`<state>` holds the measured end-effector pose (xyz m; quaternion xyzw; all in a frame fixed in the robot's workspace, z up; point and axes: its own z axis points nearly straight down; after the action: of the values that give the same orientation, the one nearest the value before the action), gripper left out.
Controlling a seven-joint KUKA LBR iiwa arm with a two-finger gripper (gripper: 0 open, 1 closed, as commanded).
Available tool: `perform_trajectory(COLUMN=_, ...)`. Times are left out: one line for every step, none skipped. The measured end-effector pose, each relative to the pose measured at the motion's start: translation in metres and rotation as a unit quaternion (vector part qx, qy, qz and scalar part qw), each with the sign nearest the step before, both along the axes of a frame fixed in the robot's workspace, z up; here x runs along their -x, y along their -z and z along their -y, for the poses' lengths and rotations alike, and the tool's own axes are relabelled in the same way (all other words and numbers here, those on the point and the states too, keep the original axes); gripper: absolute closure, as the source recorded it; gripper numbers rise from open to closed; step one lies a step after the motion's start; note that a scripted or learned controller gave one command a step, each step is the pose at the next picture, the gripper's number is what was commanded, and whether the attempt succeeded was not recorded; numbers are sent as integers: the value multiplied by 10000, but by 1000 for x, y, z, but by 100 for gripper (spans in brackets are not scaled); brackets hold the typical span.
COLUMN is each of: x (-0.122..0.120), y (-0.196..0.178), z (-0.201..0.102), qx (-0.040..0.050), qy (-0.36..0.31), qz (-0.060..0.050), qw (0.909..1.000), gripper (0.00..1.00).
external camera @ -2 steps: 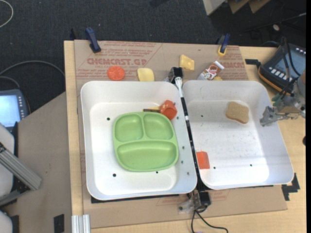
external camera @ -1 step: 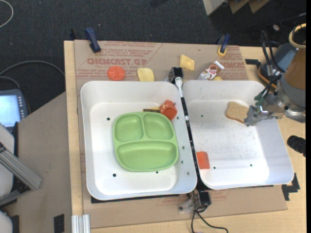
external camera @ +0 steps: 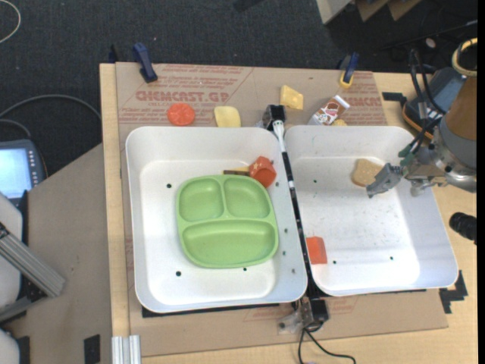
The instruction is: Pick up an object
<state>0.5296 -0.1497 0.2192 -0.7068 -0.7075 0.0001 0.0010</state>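
We see the gripper [external camera: 386, 182] low in the right bin [external camera: 424, 271], just beside a tan bread-like piece [external camera: 366, 171] at its upper middle, cannot tell if jaws are released or clenched, orange block [external camera: 316, 250] by the left wall, green divided plate [external camera: 226, 221] in the left bin [external camera: 151, 226].

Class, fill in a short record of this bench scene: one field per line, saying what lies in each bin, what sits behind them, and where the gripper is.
left bin: green divided plate, orange-red piece at its far corner
right bin: tan lump, orange block by the near-left rim
behind bins: red disc, two yellow pieces, small packet
gripper: over right bin, beside tan lump
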Motion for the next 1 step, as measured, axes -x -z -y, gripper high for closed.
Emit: perform_trajectory(x=-54, y=99, z=0, qx=-1, qy=-7, qz=-21, qw=10000, gripper=0)
